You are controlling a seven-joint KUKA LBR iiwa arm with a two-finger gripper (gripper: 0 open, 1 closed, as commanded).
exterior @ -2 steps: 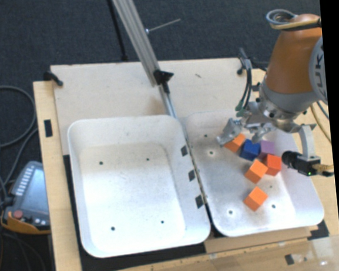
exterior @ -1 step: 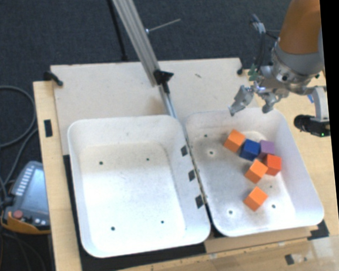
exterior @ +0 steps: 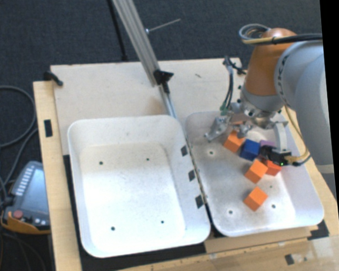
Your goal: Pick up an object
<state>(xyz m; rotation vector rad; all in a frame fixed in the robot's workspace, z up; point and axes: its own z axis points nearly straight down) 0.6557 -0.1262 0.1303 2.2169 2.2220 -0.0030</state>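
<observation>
Pale wooden bench (exterior: 106, 87), two white bins side by side, left bin (exterior: 78, 169), right bin (exterior: 305, 208)

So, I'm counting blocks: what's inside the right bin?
Right bin: three orange blocks, a blue block, a purple bit. The arm covers the far corner.

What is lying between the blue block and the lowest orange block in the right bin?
In the camera view, another orange block lies between the blue block and the lowest orange block.
</observation>
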